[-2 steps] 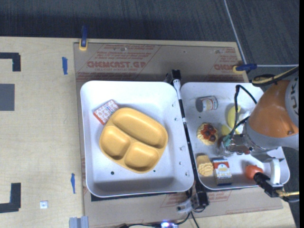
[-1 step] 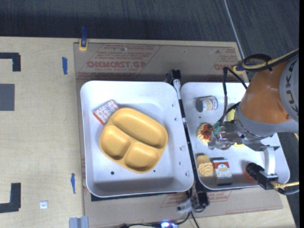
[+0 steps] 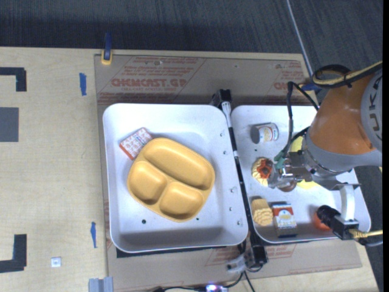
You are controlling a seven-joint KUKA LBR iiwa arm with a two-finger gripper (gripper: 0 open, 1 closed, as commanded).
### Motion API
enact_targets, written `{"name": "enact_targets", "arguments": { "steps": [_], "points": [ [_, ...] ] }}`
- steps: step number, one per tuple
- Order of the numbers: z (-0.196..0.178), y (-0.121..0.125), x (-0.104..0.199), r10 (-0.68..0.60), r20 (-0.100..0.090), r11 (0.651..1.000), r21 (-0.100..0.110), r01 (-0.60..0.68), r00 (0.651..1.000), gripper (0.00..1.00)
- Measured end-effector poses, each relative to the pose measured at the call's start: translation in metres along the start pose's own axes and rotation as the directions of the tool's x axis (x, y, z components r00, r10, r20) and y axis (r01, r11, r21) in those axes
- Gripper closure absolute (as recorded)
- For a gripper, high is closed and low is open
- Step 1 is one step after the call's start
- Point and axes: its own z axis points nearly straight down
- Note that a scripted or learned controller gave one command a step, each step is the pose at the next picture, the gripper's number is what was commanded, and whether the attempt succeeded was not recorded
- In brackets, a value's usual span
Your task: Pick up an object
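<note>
Wooden surface with two white bins; left bin holds yellow divided tray. Gripper low in right bin beside red-orange object; grip state can't be told.

Even, bright overhead light. Mild glare on the white bins. Soft shadows under bin rims. Focus slightly soft; upper frame darker, carpet dim.

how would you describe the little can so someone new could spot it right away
Look in the right-hand white bin, at its far end. The small can lies there on its side, apart from the other items. It alone is a silvery cylinder with a pale label; its neighbours are colourful or boxy.
</note>
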Motion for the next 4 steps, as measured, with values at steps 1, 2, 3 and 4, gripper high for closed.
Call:
{"name": "enact_targets", "arguments": {
  "steps": [1,2,3,4],
  "points": [
    [0.000,0.000,0.000,0.000,0.000,1.000,0.000,0.000,1.000,0.00],
    [0.109,0.016,-0.048,0.004,0.000,1.000,0.003,-0.004,1.000,0.00],
    [0.098,0.018,-0.048,0.004,0.002,1.000,-0.002,-0.004,1.000,1.00],
    [0.010,-0.002,0.059,0.002,-0.002,1.000,0.006,-0.002,1.000,1.00]
  ]
}}
